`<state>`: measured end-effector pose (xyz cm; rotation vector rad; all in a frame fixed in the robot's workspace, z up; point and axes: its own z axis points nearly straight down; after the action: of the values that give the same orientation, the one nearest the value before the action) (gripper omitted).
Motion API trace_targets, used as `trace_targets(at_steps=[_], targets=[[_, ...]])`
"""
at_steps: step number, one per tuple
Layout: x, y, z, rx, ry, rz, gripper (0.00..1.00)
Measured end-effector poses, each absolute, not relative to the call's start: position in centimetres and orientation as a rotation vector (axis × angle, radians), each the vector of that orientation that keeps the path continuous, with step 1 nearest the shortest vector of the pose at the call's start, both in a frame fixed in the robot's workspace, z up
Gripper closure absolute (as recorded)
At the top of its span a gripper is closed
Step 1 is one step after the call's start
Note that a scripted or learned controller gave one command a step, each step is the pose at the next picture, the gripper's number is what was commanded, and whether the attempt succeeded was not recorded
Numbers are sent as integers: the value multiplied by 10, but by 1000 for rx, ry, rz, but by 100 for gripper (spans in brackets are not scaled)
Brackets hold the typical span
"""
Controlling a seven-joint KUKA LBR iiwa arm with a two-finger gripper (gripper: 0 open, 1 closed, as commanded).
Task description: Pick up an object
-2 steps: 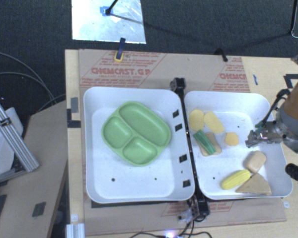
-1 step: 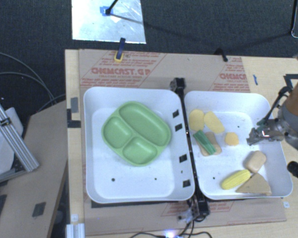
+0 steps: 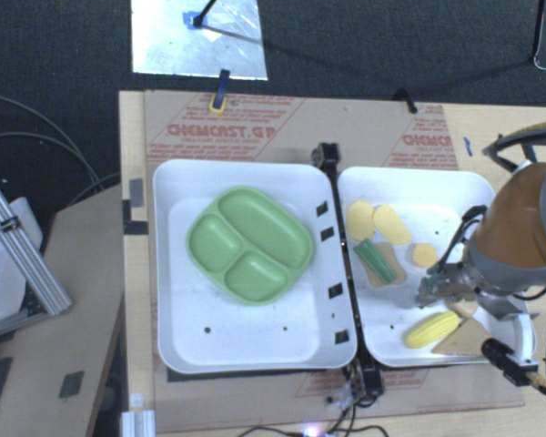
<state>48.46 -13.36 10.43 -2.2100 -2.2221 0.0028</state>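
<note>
The right bin [image 3: 455, 189] holds two yellow pieces [image 3: 375, 219] at its far left, a green ridged block [image 3: 375, 259] on a tan piece, a small orange-yellow piece [image 3: 425, 255] and a yellow corn cob [image 3: 430, 330] near the front. My gripper [image 3: 439, 289] reaches down into this bin from the right, just above the corn cob and to the right of the small orange-yellow piece. Nothing is visibly held by it.
The left bin [image 3: 182, 335] carries a green divided plate [image 3: 248, 243] in its middle. A black divider with clips [image 3: 338, 244] runs between the two bins. The arm's orange band [image 3: 523, 226] hangs over the right bin's right side.
</note>
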Motion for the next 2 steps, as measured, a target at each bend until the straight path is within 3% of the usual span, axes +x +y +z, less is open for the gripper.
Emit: trace_targets(at_steps=[1, 2], targets=[[503, -121, 199, -2220, -2235, -9, 100], [484, -85, 99, -2212, -2220, 4, 100]])
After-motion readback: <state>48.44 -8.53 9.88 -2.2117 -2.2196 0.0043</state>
